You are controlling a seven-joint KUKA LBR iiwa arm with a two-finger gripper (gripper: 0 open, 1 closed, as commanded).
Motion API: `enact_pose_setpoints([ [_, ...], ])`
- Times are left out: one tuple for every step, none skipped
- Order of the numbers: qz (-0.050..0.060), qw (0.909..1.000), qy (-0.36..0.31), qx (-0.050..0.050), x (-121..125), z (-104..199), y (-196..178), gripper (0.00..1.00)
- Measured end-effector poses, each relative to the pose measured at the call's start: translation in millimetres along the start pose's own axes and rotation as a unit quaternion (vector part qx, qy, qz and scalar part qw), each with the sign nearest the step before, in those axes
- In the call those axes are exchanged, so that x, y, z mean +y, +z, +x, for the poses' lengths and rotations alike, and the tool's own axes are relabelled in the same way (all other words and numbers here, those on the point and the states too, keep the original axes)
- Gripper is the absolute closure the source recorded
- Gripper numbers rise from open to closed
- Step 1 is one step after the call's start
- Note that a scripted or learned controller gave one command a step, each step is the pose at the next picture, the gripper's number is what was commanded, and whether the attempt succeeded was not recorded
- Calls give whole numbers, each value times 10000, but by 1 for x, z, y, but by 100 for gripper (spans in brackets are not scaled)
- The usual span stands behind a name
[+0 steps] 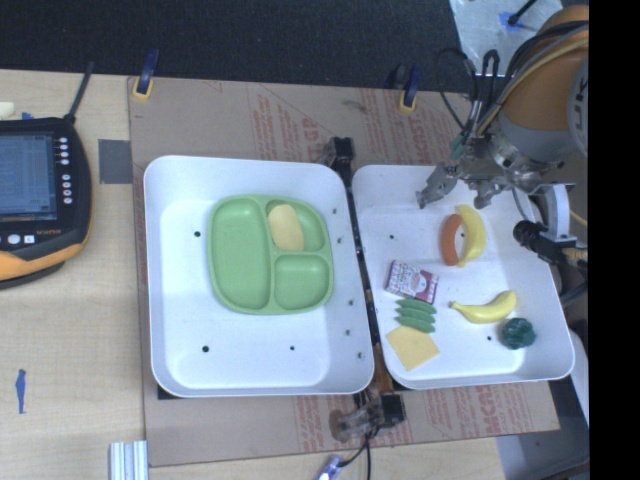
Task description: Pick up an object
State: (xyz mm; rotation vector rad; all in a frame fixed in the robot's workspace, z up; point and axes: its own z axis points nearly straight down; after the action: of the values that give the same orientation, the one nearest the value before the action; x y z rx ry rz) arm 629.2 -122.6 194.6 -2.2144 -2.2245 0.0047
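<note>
My gripper [456,195] hangs over the back of the right bin [545,368], its two fingers spread apart with nothing between them. Just in front of it lies a yellow and orange curved toy [463,236]. Further forward in the same bin are a yellow banana [486,307], a dark green round piece [518,333], a pink packet [411,281], a green pea pod [416,314] and a yellow cheese slice [412,347]. The left bin [180,358] holds a green divided plate [240,258] with a pale yellow piece [287,227] in its back compartment.
A teach pendant [35,203] lies on the bench at the far left. Black clamps [341,152] sit where the bins meet at the back and front. The arm's body and cables [545,88] fill the back right corner.
</note>
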Motion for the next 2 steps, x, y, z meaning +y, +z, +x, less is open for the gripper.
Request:
enact_pose_setpoints([
  [-11,10000,13,-9,2,-71,29,0],
  [8,10000,-16,-4,7,-66,104,0],
])
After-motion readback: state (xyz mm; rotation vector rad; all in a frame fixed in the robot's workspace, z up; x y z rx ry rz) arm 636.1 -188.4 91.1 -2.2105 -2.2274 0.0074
